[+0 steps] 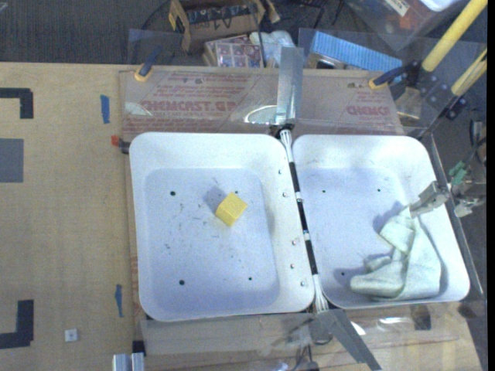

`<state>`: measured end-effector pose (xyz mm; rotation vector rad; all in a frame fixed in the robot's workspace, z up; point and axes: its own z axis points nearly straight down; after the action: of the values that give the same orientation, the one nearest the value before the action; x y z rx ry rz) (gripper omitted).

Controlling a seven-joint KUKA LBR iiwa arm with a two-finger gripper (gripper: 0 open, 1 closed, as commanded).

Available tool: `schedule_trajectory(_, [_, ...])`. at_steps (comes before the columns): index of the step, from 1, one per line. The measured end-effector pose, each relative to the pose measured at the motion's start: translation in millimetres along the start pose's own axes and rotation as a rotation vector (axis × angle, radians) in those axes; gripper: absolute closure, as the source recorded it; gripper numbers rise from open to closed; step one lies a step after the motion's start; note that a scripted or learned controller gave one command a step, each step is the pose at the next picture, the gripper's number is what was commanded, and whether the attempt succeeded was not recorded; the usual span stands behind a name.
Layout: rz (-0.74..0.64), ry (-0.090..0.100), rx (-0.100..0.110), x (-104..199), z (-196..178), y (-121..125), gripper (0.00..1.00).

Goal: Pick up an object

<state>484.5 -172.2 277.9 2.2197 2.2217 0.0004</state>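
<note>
Left bin (155,161): white, shallow, on the table (62,207); holds one yellow block (231,209).
Block: small cube, lies a little above and right of the bin's centre, turned at an angle to the bin walls, casting a short shadow to its upper left. Nothing touches it.
Right bin (348,161): white, shallow, set just beside the left bin, their rims meeting along the middle seam; holds a pale cloth (398,265).
Cloth: crumpled, off-white with a greenish edge; the bulk lies in the lower right corner of the right bin, with one end drawn up toward the right rim.
Gripper (428,202): at the right edge of the right bin, low over its floor, reaching in from the right. Its light-coloured tip meets the raised end of the cloth.
Gripper state: cannot tell; the tip is small and blurred against the white bin, and whether the cloth is pinched or merely touched is not clear.
Cloth vs gripper: upper end of the cloth touches or sits just under the tip; the rest trails down and to the left from it.
Block vs gripper: well apart, in the other bin, far to the gripper's left across the seam.
Table: tan surface with black corner marks and bits of blue tape at the left; a printed cardboard sheet (193,103) lies behind the bins.
</note>
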Motion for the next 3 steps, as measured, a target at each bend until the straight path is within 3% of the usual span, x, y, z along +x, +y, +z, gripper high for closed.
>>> schedule_trajectory(1, [-0.467,-0.004,-0.005,-29.3,-12.6,-4.1,0.00])
schedule_trajectory(2, [-0.819,0.001,-0.001,21.5,106.8,1.4,0.00])
schedule_trajectory(3, [-1.239,-0.004,-0.006,81.5,17.8,-3.3,0.00])
